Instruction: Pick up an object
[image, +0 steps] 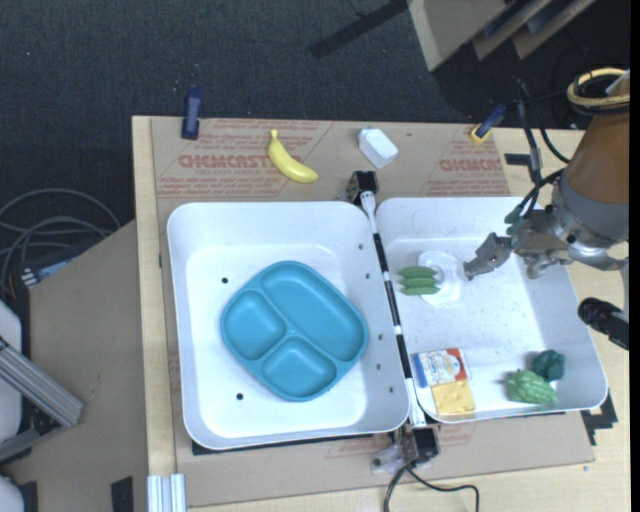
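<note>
Jaws (478, 262) are hanging over the right bin (560, 300); we cannot tell whether they are open or closed. We are seeing nothing gripped between them. Green pea pods (419, 279) are lying just left of them on a clear lid. A small carton (441, 366), a yellow piece (455, 401) and green leafy toys (534, 379) are sitting along the near wall. A blue divided plate (291, 328) is lying in the left bin (200, 240). A banana (288, 161) is resting on the bench (230, 165).

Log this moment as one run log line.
arm: over right bin | gripper: beside green pea pod | held: nothing visible | blue divided plate: left bin | stage: approach
</note>
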